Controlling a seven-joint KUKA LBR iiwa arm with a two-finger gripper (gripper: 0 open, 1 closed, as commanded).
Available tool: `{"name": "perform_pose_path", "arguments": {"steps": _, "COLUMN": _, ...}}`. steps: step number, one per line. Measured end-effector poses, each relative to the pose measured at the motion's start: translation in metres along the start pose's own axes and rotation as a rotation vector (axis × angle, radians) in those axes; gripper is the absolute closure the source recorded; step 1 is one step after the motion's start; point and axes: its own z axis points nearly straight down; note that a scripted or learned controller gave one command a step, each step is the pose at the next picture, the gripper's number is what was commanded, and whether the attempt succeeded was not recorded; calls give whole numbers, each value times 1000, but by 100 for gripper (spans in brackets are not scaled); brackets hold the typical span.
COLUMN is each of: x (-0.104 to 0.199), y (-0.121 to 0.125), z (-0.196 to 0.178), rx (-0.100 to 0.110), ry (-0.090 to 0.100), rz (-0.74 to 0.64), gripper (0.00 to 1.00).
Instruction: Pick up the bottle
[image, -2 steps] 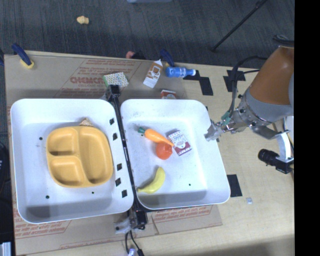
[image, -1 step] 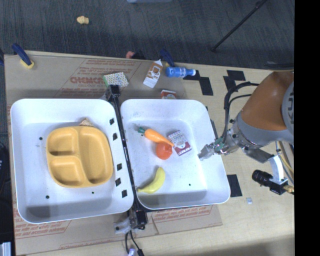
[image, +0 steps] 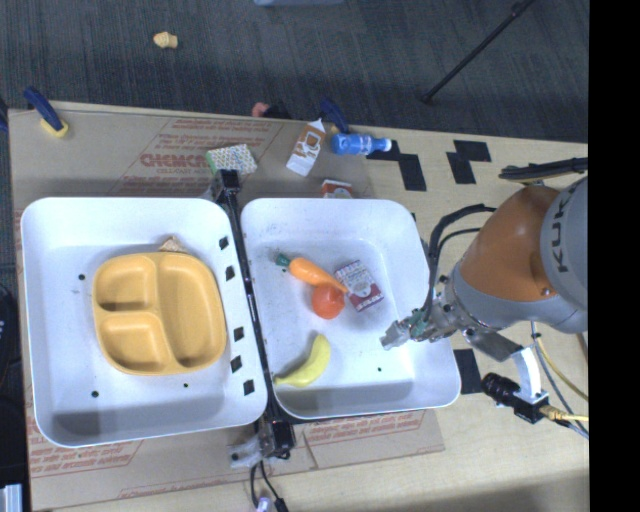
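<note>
Yellow tray (image: 158, 311) left; banana (image: 307, 363), carrot (image: 313, 271) right.

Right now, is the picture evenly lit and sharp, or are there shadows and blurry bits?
Camera view: soft, even light on both white bins; faint shadows under the banana and yellow tray; the pincer looks slightly blurred; the floor beyond the bench is dim.

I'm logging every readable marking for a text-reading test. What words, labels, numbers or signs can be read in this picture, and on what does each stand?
"KU": grey arm, letters on its side, cut off at the edge.
Red print on the cardboard sheet behind the bins: too blurred to read surely.
Red print on the cardboard at the front: too small.
Small carton: label blurred.
Red packet in the right bin: print unreadable.
Blue bottle: no readable label.
</note>
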Motion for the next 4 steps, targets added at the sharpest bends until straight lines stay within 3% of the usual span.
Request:
{"name": "perform_pose_path", "arguments": {"steps": 1, "x": -1, "y": 0, "z": -69, "rx": -2, "ry": -2, "rz": 208, "gripper": 100}}
{"name": "perform_pose_path", "arguments": {"steps": 2, "x": 0, "y": 0, "z": -49, "rx": -1, "ry": 0, "rz": -87, "gripper": 100}}
{"name": "perform_pose_path", "arguments": {"steps": 4, "x": -1, "y": 0, "z": -62, "rx": -3, "ry": -3, "rz": 336, "gripper": 100}}
